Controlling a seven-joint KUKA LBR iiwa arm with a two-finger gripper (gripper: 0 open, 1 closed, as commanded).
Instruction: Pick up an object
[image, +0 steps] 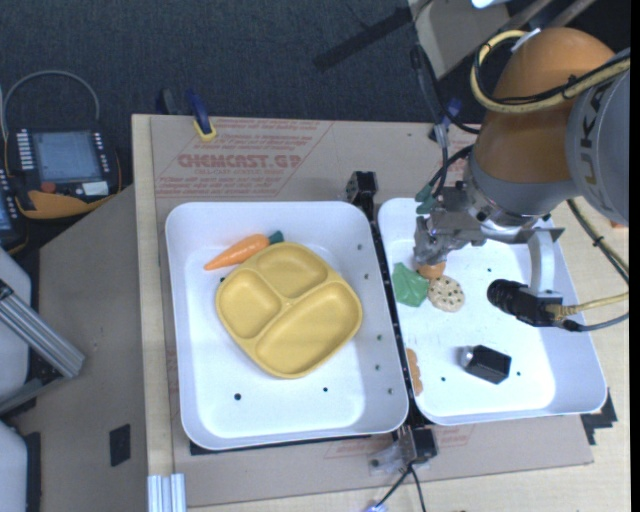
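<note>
**My gripper low over the right bin's food pieces**

My gripper (432, 255) hangs at the right bin's (570, 395) ten o'clock corner, tips down on a small orange-brown piece (431, 269); whether they pinch it or merely touch it, I cannot tell. At that piece's five o'clock lies a speckled cookie (446, 294), and at its eight o'clock a green leaf-like piece (408, 285). A black block (486, 364) sits toward the bin's six o'clock. The left bin (190, 330) bears a yellow divided plate (288, 309), with a carrot (236, 251) at its eleven o'clock.
</note>
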